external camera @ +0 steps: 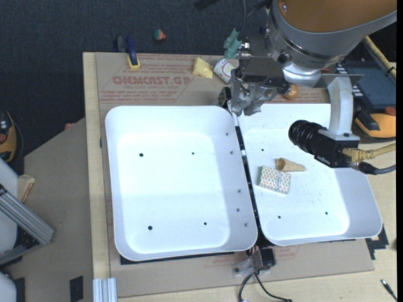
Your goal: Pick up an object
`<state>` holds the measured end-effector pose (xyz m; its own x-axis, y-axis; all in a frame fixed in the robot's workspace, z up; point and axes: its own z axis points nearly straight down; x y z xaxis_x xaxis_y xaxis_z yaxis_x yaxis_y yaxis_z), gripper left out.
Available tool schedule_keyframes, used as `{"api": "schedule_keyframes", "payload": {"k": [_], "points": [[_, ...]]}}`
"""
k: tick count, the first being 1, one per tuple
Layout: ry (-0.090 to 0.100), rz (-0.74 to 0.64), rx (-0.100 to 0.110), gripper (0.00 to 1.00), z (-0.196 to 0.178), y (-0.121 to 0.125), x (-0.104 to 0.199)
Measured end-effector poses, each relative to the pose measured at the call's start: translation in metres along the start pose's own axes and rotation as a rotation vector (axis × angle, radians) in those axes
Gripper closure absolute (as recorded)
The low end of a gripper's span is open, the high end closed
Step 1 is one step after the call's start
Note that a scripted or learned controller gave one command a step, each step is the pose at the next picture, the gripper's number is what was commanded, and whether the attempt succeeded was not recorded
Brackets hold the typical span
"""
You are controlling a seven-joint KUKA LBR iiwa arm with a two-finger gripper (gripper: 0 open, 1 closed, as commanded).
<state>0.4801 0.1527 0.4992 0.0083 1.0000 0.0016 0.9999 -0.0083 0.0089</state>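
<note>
1. The gripper [242, 106] hangs over the top rim where the two bins meet; its jaw state cannot be told.
2. A patterned packet [275, 180] lies in the right bin [352, 212], long axis slanting down-right.
3. A tan cone [289, 165] lies just above it, its tip pointing right.

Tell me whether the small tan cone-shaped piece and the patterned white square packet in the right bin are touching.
Apart. The camera view shows a strip of bare white bin floor between the tan cone-shaped piece and the patterned white square packet, which lies just below and left of it.
</note>
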Motion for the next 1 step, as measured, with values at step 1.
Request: {"api": "schedule_keyframes", "payload": {"k": [1], "points": [[-0.004, -0.015, 0.019, 1.0, 0.0844, -0.0037, 0.0757]]}}
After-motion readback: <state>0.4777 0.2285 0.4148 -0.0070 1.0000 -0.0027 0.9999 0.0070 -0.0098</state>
